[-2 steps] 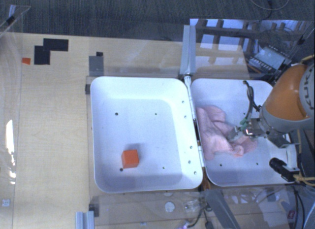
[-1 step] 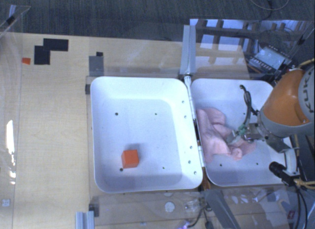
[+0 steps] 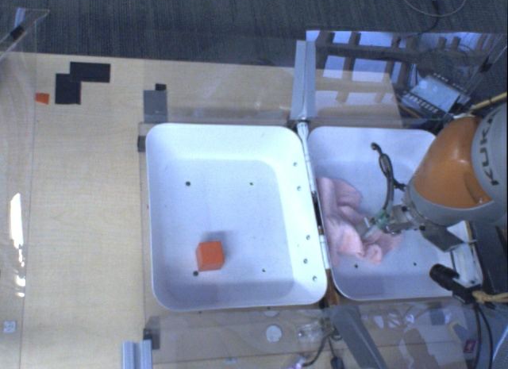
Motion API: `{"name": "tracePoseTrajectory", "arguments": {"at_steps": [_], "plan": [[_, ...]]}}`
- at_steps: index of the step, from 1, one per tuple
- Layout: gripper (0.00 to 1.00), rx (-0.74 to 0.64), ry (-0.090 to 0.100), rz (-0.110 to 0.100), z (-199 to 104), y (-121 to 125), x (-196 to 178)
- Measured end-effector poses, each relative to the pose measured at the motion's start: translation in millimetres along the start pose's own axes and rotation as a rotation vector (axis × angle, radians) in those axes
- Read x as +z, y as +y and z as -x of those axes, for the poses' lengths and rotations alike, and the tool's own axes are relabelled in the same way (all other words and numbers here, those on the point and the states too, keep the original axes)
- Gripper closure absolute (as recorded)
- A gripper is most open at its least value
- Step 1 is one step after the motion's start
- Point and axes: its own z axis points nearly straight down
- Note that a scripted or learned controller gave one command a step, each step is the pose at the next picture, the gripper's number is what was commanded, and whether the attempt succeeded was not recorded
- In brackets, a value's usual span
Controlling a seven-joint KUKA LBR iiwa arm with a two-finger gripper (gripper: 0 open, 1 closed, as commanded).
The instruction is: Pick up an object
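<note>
An orange cube lies in the left bin, near its front left corner. A crumpled pink cloth lies in the right bin, against its left wall. My gripper hangs low over the right edge of the pink cloth, touching or nearly touching it. The arm's orange band rises to the right of it. The cloth and the wrist hide the fingertips.
A raised divider runs between the two bins. A black cable loops above the gripper. Black blocks and a small orange marker sit on the bench at far left.
</note>
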Motion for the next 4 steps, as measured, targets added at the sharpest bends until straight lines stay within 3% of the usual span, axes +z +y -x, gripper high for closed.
{"name": "tracePoseTrajectory", "arguments": {"at_steps": [1, 2, 3, 4], "plan": [[1.00, -0.002, -0.004, 0.012, 0, 5, -14], [0.00, -0.002, -0.004, 0.011, 1, 5, -14], [0.00, -0.013, 0.000, 0.001, -5, -1, -1], [0.00, 0.030, -0.001, 0.004, -17, -12, -1]]}}
